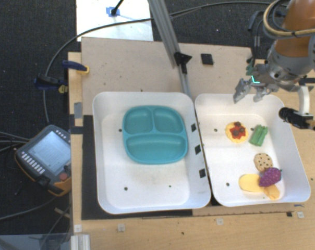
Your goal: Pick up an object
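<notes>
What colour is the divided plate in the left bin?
Teal, a plain blue-green; the divided plate shows clearly in the camera view.

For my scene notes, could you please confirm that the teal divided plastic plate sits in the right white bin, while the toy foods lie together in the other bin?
Not quite: the camera view shows the teal divided plastic plate in the left white bin. The toy foods lie together in the right white bin.
</notes>
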Available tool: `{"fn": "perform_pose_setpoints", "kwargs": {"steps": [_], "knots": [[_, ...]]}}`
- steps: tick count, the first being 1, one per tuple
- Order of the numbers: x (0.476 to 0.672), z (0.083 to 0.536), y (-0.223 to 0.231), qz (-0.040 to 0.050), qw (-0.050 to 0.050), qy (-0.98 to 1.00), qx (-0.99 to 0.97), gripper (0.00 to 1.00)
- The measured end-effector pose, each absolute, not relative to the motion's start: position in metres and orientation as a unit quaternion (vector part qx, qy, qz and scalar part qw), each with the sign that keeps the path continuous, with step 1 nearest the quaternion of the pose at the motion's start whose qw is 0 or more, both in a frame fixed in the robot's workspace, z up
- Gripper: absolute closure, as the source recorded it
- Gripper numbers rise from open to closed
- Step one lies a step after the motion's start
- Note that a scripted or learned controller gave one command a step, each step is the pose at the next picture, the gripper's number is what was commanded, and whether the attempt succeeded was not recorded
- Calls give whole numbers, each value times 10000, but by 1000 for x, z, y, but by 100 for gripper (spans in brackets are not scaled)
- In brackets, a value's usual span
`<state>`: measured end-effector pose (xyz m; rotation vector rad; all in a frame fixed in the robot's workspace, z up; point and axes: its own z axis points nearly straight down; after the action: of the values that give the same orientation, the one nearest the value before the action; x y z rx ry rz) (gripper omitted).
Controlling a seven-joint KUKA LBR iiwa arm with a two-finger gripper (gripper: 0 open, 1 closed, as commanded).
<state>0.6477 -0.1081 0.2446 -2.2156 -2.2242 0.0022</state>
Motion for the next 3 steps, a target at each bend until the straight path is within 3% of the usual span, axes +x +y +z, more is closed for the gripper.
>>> {"fn": "perform_pose_setpoints", "kwargs": {"steps": [1, 3], "knots": [[649, 247, -108, -8, -7, -7086, -7056, 0], [643, 126, -107, 9, 9, -7076, -7066, 0]]}}
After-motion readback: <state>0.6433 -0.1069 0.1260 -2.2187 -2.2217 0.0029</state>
